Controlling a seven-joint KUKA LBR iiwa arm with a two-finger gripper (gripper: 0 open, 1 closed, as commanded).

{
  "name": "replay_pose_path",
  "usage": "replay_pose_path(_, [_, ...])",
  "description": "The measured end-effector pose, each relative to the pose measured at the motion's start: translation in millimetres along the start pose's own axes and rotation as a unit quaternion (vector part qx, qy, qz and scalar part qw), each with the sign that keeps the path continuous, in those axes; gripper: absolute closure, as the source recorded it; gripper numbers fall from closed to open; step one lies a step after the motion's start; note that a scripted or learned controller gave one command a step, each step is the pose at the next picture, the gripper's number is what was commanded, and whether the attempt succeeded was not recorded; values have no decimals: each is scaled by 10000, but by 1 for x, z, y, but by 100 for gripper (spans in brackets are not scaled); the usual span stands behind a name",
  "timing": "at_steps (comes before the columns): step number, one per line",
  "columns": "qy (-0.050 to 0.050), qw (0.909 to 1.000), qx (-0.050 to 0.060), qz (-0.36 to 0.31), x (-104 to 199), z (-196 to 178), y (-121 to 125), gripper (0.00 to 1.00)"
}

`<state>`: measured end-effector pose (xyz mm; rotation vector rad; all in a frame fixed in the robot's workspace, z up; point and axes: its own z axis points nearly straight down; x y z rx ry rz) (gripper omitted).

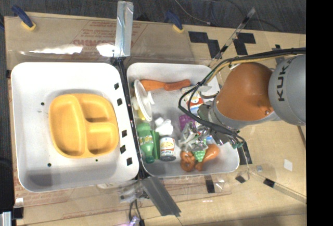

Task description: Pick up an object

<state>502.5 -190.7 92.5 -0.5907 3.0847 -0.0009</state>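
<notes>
I hang over the right bin (171, 70), my gripper (196, 135) low among the clutter at its five o'clock corner; I cannot tell how it is set. Possible picks crowd there: a small jar (167, 149), a green bottle (146, 142), an orange toy (202, 155). Packed so tight, I judge I might snag two or slip off.

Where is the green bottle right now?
The green bottle lies in the right bin, against its left wall near the front, just left of a small jar and below a white cup.
</notes>
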Motion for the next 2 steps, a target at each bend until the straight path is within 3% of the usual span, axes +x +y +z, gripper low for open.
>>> replay_pose_path(1, [-42,10000,35,72,-54,-168,0,100])
replay_pose_path(2, [19,9935,-15,1139,-105,-71,-63,100])
